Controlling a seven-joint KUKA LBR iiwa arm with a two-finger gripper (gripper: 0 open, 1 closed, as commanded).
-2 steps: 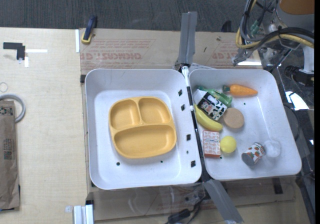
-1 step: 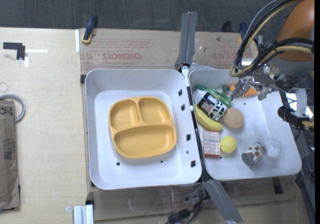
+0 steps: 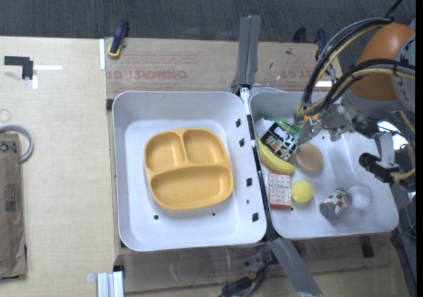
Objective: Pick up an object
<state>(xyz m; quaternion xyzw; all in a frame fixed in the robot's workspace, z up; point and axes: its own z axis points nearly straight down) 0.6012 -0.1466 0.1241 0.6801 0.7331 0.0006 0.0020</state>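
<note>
The right bin (image 3: 373, 219) holds several small objects. A yellow banana (image 3: 274, 159) lies along its left side, next to a black-and-white packet (image 3: 280, 141) with a green item (image 3: 283, 124) behind it. A brown egg-shaped object (image 3: 308, 157) sits in the middle, with a yellow ball (image 3: 301, 192) in front of it. A red-and-white box (image 3: 279, 190) lies beside the ball. A small printed can (image 3: 336, 204) and a clear cup (image 3: 361, 196) lie at the front right. My gripper (image 3: 309, 131) hangs low over the bin's back, just right of the packet and above the brown object.
The left bin (image 3: 129, 176) holds a yellow divided plate (image 3: 189, 169). Cables and the orange-banded wrist (image 3: 383, 64) crowd the right bin's back right corner. A cardboard sheet (image 3: 172, 64) lies behind the bins and a brown bag (image 3: 10, 203) at the far left.
</note>
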